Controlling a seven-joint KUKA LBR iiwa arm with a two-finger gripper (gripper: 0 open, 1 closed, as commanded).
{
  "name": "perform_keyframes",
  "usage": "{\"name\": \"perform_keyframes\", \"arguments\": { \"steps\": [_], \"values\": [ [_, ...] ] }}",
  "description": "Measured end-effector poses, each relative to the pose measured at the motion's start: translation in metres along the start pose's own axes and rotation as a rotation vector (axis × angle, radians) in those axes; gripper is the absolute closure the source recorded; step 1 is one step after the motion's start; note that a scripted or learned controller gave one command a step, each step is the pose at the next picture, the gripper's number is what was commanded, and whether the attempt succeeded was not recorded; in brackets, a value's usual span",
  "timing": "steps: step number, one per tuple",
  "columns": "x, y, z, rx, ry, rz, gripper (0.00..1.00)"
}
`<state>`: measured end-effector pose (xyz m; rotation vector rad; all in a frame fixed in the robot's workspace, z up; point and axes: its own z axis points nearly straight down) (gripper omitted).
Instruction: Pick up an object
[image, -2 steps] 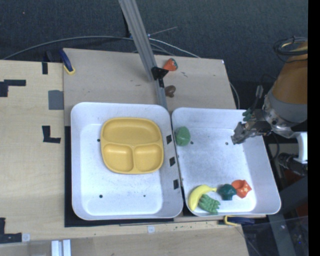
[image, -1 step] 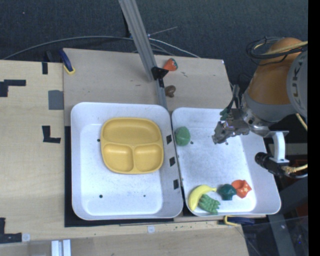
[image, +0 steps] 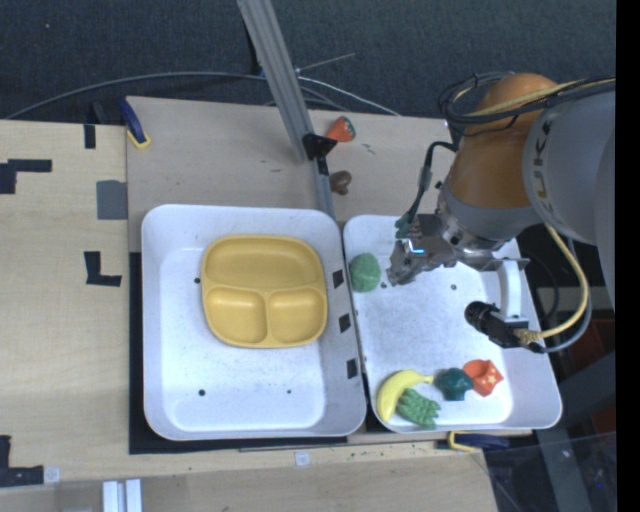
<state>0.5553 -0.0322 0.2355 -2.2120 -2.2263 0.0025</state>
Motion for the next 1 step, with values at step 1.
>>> {"name": "perform_keyframes", "arguments": {
  "steps": [1],
  "values": [
    [0.0562,0.0247,-0.0046,-0.003,0.001,-0.002,1.00]
  ]
}}
